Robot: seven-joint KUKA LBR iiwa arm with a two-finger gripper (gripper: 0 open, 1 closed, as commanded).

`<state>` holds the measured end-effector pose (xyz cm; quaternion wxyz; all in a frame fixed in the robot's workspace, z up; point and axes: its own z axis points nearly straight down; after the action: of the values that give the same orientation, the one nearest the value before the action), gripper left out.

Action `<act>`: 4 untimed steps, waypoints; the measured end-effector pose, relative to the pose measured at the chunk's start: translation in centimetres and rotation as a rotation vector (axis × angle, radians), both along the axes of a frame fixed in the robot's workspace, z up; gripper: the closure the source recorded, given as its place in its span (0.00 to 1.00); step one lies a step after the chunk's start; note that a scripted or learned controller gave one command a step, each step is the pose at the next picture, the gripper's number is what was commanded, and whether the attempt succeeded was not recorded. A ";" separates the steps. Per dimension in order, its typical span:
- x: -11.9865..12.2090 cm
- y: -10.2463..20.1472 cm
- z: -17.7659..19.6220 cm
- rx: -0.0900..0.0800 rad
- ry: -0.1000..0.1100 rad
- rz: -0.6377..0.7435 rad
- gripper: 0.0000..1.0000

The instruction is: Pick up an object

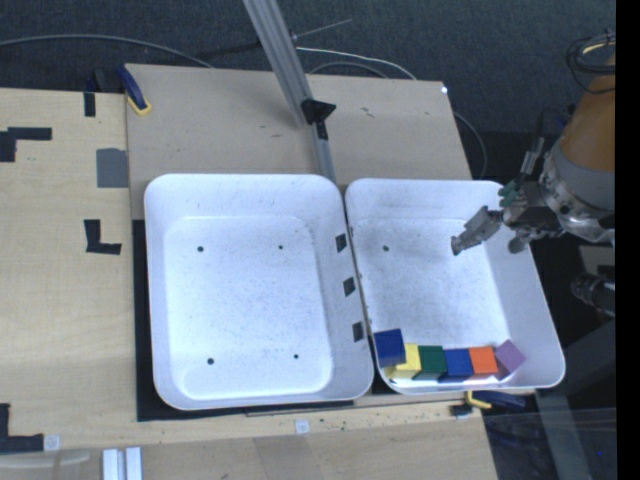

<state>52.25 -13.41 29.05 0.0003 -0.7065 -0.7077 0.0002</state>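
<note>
Six blocks (445,358) well below claw (490,230), apart

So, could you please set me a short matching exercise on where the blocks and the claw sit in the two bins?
Column one:
1. purple block
2. blue block
3. green block
4. claw

Column two:
A. over the upper right part of the right bin
B. right end of the row along the right bin's near edge
C. left end of that row, resting on the yellow block
D. middle of the row, just right of the yellow block

Pairs: 1-B, 2-C, 3-D, 4-A
</note>
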 end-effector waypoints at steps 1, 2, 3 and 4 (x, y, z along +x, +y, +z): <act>1.7 13.0 10.9 0.002 -0.007 0.010 0.00; 2.0 22.9 0.6 0.000 0.009 0.007 0.00; 6.6 20.3 7.5 -0.001 -0.008 -0.001 0.00; 14.6 11.4 18.2 -0.004 -0.010 -0.005 0.00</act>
<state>66.81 -2.03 47.26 -0.0045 -0.7083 -0.7059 -0.0018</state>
